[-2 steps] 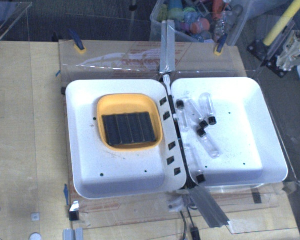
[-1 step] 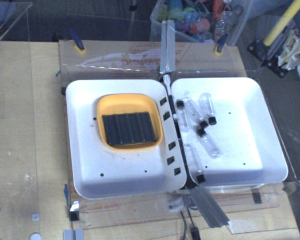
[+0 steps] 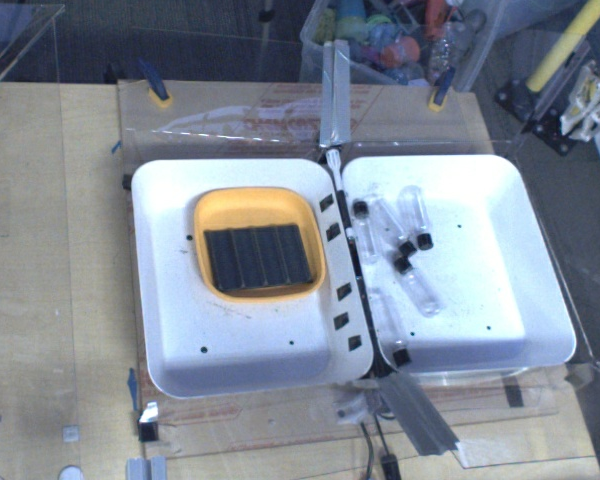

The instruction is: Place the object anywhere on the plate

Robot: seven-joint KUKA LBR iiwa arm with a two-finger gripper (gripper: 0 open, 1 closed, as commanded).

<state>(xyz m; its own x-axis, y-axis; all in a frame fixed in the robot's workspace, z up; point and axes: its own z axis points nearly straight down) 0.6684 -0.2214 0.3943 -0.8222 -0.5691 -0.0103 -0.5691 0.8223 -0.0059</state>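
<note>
dark ridged object (image 3: 258, 258) lies on yellow plate (image 3: 212, 218), left bin (image 3: 160, 268); tool state cannot tell.

Counted items. We count two white bins (image 3: 170, 358), set side by side. One yellow plate (image 3: 260, 200) is present, and it bears one dark ribbed block (image 3: 258, 258). Of the clear vials (image 3: 412, 206) we make out at least three; their transparency keeps us from fixing the number. Among them we count three black caps (image 3: 423, 240). Along the wall shared by the bins we count five small black tabs (image 3: 332, 231). We also count two blue clamps (image 3: 158, 90) and one clear tub (image 3: 400, 18) of coloured toys.
</note>
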